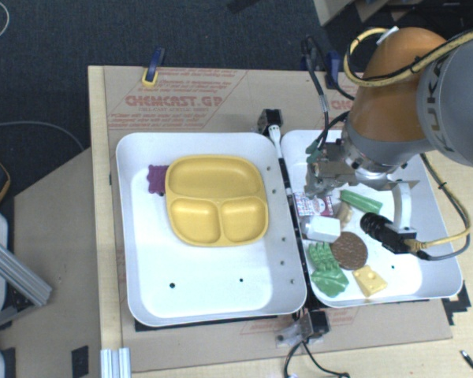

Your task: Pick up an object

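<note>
Grey arm (426, 93) over right bin (433, 278), gripper (322, 181) seemingly near white block (325, 229), grip state unclear

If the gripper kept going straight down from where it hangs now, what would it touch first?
Probably the small pink-and-white packet lying in the right bin, just below the gripper. Depth is hard to judge; the white block lies close beside it.
</note>
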You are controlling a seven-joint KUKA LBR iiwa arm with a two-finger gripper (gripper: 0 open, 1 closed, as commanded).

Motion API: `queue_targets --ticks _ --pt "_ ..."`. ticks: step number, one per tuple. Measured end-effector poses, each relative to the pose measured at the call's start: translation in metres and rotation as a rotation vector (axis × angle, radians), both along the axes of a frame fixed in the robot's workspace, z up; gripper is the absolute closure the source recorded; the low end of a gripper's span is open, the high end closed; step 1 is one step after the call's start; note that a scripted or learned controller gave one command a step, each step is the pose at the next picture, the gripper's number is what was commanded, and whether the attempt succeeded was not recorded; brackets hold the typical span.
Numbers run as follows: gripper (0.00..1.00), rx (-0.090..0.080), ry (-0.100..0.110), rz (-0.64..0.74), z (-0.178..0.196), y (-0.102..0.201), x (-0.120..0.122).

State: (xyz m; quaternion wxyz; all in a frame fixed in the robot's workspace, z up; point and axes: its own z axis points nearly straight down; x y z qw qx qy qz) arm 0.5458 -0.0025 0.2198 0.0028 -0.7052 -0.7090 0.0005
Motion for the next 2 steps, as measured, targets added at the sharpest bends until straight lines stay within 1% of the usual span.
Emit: queue_targets --ticks 1,2 --pt "1.00 0.000 0.000 -0.001 -0.004 0.042 -0.021" --pt "1.00 -0.001 -0.005 -0.001 0.015 0.073 -0.039"
